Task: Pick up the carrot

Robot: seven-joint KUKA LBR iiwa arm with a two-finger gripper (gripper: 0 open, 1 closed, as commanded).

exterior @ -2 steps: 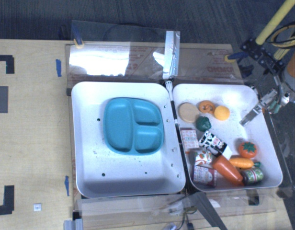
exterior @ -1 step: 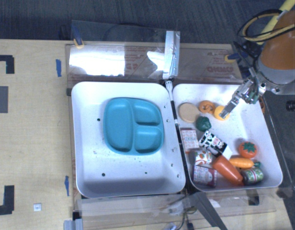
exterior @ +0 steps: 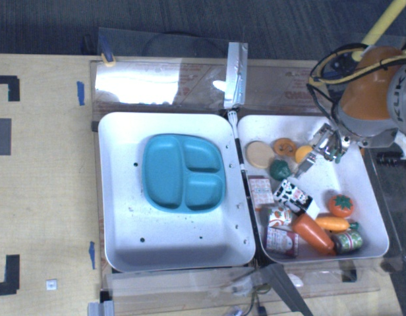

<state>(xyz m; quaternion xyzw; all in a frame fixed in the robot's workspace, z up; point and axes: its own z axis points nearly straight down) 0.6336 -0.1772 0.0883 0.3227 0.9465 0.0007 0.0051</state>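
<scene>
Floor: dark grey carpet fills the top of the view, behind the bench.
Bench (exterior: 38,196): pale wood surface, with black corner marks on its left side and short strips of blue tape (exterior: 80,93) near the bins.
Clear sheet (exterior: 157,81): a glossy transparent panel lies behind the left bin and catches a bright glare.
Left bin (exterior: 124,232): shallow, white, rounded corners, speckled with small dark dots.
Blue tray (exterior: 183,172): teal divided plate with three compartments, lying flat in the middle of the left bin.
Metal bracket (exterior: 235,74): a silver strip stands at the seam between the two bins.
Right bin (exterior: 371,203): white, holding a crowd of toy foods.
Top cluster: a tan round disc (exterior: 260,153), an orange piece (exterior: 284,147) and a dark green ball (exterior: 279,169) lie near the bin's far left corner.
Writing: small packets (exterior: 259,191) and a can (exterior: 280,241) carry printed labels, too small to read; a black-and-white patterned carton (exterior: 292,195) lies between them.
Carrot (exterior: 333,224): orange, lying flat in the near right part of the right bin, just below the tomato (exterior: 341,205) and beside a long red-orange vegetable (exterior: 313,232); a green-labelled can (exterior: 348,241) sits just beside it.
Gripper (exterior: 310,158): angled down into the far part of the right bin, tips next to a small yellow-orange piece (exterior: 303,154), well apart from the carrot.
Jaws: I cannot tell how they stand; nothing is visibly held.
Arm (exterior: 371,97): orange band and looping cables at the upper right.
</scene>
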